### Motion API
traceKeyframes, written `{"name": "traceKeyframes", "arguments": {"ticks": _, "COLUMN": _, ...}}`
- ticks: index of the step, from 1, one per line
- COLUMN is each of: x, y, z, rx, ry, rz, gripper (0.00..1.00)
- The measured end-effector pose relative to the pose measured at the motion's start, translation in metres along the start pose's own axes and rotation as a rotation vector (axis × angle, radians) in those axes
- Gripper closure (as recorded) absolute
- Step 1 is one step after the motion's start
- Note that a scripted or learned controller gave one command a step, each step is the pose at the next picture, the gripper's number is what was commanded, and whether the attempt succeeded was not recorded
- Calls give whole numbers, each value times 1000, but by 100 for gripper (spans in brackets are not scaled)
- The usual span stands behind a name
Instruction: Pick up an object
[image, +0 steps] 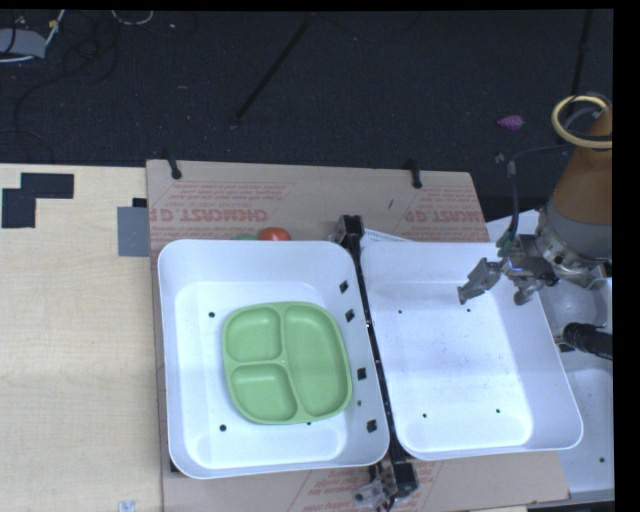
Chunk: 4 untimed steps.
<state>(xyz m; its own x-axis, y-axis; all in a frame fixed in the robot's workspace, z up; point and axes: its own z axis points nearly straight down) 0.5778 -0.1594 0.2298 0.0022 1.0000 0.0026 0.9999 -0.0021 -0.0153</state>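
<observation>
Move jaws (497, 282), spread and holding nothing above right bin (560, 425), leftward across divider to green plate (287, 361) lying flat in left bin (190, 262); descend onto raised rim, close across edge, lift straight up.

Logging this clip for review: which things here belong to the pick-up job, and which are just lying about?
Part of the job:
- green divided plate, lying flat in the left bin
- claw, over the right bin's upper right corner, apart from the plate

Just lying about:
- small red-orange object behind the left bin, on the cardboard sheet
- purple scrap on the dark floor
</observation>
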Motion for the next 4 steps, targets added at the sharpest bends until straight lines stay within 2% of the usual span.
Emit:
{"name": "traceKeyframes", "arguments": {"ticks": 1, "x": 0, "y": 2, "z": -8, "rx": -14, "ry": -3, "rz": -2, "gripper": 0}}
{"name": "traceKeyframes", "arguments": {"ticks": 3, "x": -8, "y": 10, "z": 114, "rx": -8, "ry": -1, "rz": -2, "gripper": 0}}
{"name": "traceKeyframes", "arguments": {"ticks": 4, "x": -7, "y": 10, "z": 144, "rx": -10, "ry": -1, "rz": -1, "gripper": 0}}
